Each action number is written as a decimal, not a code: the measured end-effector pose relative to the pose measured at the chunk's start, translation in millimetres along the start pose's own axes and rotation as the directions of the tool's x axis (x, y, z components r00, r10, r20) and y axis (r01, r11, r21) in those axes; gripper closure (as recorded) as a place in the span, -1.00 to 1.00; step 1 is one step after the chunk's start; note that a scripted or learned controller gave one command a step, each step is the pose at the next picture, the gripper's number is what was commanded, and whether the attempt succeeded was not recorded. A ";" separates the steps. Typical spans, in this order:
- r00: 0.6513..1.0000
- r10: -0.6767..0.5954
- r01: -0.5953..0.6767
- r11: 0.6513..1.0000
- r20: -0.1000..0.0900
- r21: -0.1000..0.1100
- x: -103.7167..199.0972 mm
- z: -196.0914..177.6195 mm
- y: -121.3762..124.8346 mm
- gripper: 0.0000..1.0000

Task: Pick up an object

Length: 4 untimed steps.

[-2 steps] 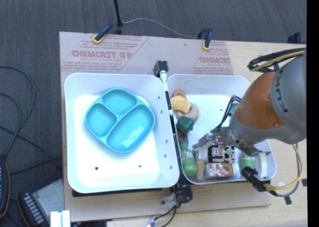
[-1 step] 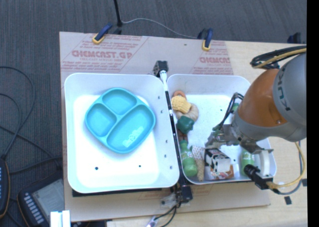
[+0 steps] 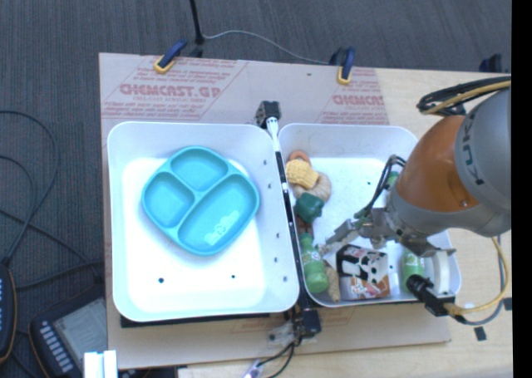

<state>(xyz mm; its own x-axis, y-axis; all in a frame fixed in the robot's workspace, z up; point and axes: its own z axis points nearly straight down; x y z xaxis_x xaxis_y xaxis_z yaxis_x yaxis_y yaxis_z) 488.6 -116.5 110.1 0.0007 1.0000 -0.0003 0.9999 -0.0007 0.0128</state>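
Note:
The right bin (image 3: pixel 349 137) holds a heap of small items along its left wall. A yellow corn-like piece (image 3: pixel 301 174) lies at the top, with a dark teal piece (image 3: pixel 309 206) below it. Green pieces (image 3: pixel 314 272) lie further down the wall. A small carton with a black-and-white cow print and orange base (image 3: pixel 366 273) lies near the bin's front edge, and a green item (image 3: pixel 411 267) sits to its right. My gripper (image 3: pixel 356 233) hangs low over the bin's middle, just above the carton and right of the teal piece. Nothing visible is held in it.
The left bin (image 3: pixel 133 285) carries a blue divided plate (image 3: pixel 201 199). A black-and-white tool (image 3: pixel 274 131) lies along the wall between the bins. The arm's orange band (image 3: pixel 436 177) covers the right bin's right side. Clamps and cables sit at the bench's back edge.

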 end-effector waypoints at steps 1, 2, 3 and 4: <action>1.000 -0.003 0.003 1.000 -0.006 -0.001 5.5 16.8 0.9 -1.00; 1.000 -0.001 0.001 1.000 0.003 0.004 17.1 22.4 64.1 -1.00; 1.000 0.000 0.000 1.000 0.004 0.001 9.6 21.3 -1.6 -1.00; 1.000 -0.006 0.006 1.000 -0.010 0.011 -46.4 23.3 65.9 -1.00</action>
<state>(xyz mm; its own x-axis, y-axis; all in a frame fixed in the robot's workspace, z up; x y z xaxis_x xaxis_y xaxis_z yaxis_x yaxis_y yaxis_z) 554.8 -162.9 87.7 -0.0050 0.9999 0.0094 1.0000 0.0050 0.0013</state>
